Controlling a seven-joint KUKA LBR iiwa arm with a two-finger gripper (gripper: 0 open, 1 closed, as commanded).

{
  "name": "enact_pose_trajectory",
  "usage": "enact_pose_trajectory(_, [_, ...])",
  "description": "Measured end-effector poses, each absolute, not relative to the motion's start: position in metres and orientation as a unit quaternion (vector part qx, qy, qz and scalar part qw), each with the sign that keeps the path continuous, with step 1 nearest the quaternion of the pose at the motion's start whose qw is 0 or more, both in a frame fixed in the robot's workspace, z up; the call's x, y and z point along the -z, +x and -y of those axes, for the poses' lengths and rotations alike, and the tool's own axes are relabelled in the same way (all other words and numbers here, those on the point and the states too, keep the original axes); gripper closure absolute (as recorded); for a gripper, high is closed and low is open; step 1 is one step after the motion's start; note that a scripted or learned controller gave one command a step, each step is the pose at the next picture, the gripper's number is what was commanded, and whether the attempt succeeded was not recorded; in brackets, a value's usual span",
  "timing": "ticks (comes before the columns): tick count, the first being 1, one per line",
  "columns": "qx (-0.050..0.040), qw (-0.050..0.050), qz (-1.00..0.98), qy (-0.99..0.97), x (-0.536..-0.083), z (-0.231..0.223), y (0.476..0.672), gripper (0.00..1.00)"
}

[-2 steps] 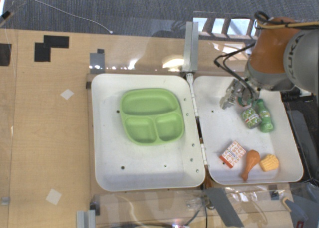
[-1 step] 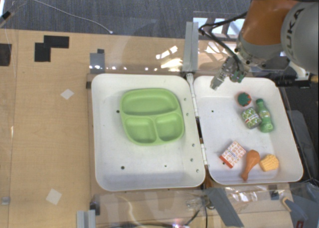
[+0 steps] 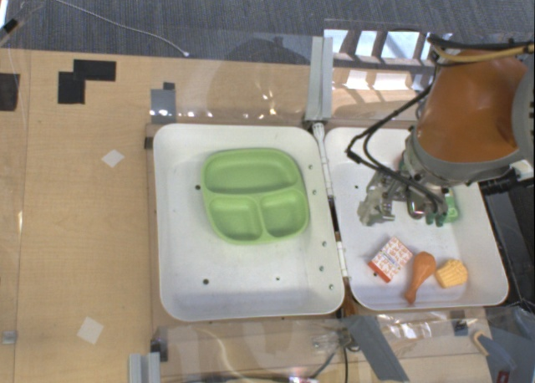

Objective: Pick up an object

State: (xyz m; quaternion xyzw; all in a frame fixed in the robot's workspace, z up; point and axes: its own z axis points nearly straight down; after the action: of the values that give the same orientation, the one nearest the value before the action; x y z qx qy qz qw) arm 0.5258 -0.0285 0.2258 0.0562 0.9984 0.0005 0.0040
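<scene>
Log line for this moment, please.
tool over right bin | grasp: unclear | drumstick, carton, corn lying loose | green plate left bin

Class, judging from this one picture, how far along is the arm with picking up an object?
Done: the gripper is over the right bin. In hand: nothing seen; the red-and-white box, drumstick and yellow piece lie on the bin floor nearer the camera. Left: grasping and lifting one. The green tray sits in the left bin.
</scene>
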Motion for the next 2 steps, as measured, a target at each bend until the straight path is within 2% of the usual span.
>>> enact_pose_trajectory(1, [-0.0021,0.002,-0.973,0.232,-0.208,-0.061,0.497,1.0])
enact_pose_trajectory(2, [-0.0009,0.004,-0.999,-0.036,-0.186,-0.072,0.489,1.0])
